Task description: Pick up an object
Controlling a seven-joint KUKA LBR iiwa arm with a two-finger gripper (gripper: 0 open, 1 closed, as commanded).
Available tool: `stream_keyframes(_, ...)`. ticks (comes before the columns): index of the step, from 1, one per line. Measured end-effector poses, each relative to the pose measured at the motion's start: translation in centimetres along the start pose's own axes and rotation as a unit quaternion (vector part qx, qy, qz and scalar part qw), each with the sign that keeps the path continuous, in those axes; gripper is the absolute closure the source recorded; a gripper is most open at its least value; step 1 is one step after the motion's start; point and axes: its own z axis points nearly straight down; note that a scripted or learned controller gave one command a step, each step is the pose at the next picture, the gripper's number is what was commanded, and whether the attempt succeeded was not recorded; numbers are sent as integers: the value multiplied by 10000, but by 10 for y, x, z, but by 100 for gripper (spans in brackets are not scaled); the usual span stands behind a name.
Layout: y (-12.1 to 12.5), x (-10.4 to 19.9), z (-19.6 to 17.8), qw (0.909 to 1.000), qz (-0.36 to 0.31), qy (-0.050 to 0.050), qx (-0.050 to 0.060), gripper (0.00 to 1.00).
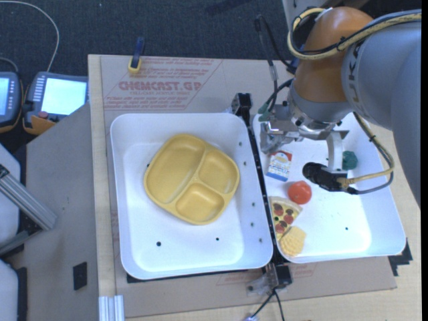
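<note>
In the camera view, you see the gripper [302, 134] low over the right bin [374, 239], above the small carton [279, 164]; whether it grips anything cannot be told. The tomato [300, 192], pizza slice [283, 212] and yellow chip [292, 241] lie nearby. Judge this the approach step; next, you need a descent centred on one object
</note>
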Motion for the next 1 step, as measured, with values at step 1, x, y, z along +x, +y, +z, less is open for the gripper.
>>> stream_keyframes(1,28,44,-13,10000,3,2,-8,100)
